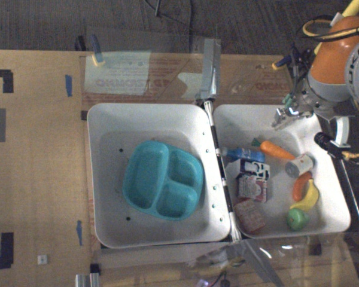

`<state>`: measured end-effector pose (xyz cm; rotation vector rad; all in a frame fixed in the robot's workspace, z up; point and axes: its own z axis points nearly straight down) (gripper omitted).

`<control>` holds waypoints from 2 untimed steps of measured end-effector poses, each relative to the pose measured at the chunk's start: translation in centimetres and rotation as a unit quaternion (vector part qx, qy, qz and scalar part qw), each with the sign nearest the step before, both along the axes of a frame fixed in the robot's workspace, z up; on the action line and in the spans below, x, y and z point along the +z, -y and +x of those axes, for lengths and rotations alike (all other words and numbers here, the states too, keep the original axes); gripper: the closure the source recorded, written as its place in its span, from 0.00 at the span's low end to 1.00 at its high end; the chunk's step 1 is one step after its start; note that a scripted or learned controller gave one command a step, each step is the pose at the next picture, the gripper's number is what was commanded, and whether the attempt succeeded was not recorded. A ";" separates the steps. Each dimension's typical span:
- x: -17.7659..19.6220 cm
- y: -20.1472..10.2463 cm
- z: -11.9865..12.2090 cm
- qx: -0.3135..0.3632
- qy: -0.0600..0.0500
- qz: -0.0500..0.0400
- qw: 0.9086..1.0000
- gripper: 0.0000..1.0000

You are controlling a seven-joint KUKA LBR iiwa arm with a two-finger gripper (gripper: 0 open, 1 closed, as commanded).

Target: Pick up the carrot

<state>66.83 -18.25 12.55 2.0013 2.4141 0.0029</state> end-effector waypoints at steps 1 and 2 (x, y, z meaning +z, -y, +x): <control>0.0 0.0 0.0 0.000 0.000 0.000 1.000 0.00; -3.9 0.2 -2.6 -0.008 0.000 0.000 1.000 0.00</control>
